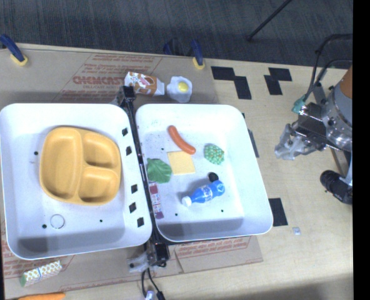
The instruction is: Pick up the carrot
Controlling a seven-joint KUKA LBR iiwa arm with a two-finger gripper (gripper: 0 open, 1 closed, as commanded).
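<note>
- My fingers [289,147] are hanging over the worktop [297,242], right of the right bin [250,161] and outside it.
- The carrot [181,139] is lying in that bin's far half, with the cheese slice [181,162] just in front of it.
- The leafy piece [159,170] is sitting left of the slice, and the bottle [204,192] nearer the front.
- The divided plate [80,165] is resting in the left bin [16,230].

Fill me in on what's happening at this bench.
A grey robot arm is set to pick up the carrot, which lies in the right bin alongside a yellow cheese slice, a green leaf, a green speckled piece and a blue bottle. The tool sits outside that bin, to its right, holding nothing. A yellow divided plate rests in the left bin.
</note>
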